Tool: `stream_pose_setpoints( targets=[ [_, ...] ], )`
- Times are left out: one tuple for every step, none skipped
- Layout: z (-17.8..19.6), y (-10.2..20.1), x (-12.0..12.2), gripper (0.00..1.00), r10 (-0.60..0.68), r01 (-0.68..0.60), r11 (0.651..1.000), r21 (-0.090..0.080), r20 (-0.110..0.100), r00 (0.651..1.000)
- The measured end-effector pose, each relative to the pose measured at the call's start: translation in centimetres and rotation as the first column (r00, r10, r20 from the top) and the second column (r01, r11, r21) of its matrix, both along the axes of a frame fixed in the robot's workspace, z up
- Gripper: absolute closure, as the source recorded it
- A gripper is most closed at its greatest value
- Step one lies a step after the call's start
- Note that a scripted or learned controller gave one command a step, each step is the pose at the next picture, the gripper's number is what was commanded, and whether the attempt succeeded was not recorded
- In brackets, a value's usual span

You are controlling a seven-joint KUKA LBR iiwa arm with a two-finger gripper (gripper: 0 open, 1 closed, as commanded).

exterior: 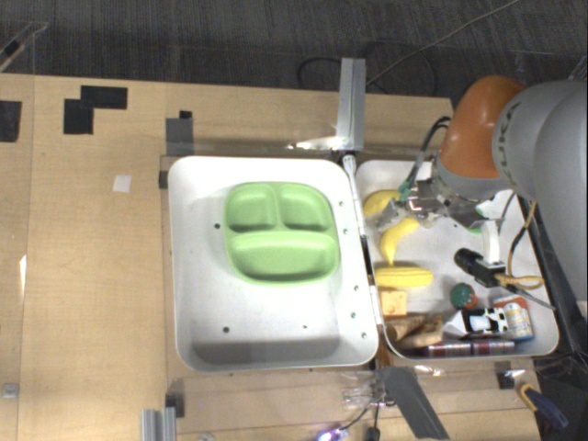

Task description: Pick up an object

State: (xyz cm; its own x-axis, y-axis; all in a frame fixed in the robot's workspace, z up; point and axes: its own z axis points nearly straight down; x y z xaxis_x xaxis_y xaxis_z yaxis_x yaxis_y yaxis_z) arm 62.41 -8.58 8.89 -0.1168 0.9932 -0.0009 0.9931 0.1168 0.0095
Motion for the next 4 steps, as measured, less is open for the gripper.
stream_pose_setpoints(
  targets=[
    [1.3, 0.3, 0.3, 1.0, 0.002, -0.002, 1.0, 0.002, 0.009, 1.0],
    [1.3, 0.3, 0.3, 0.0, 0.002, -0.002, 1.0, 0.002, 0.009, 1.0],
    [2.5, 0.4, 0.5, 1.0, 0.002, -0.002, 1.0, 0.003, 0.015, 1.0],
    [2.5, 0.4, 0.5, 0.0, 0.002, -0.002, 1.0, 0.003, 0.015, 1.0]
  ],
)
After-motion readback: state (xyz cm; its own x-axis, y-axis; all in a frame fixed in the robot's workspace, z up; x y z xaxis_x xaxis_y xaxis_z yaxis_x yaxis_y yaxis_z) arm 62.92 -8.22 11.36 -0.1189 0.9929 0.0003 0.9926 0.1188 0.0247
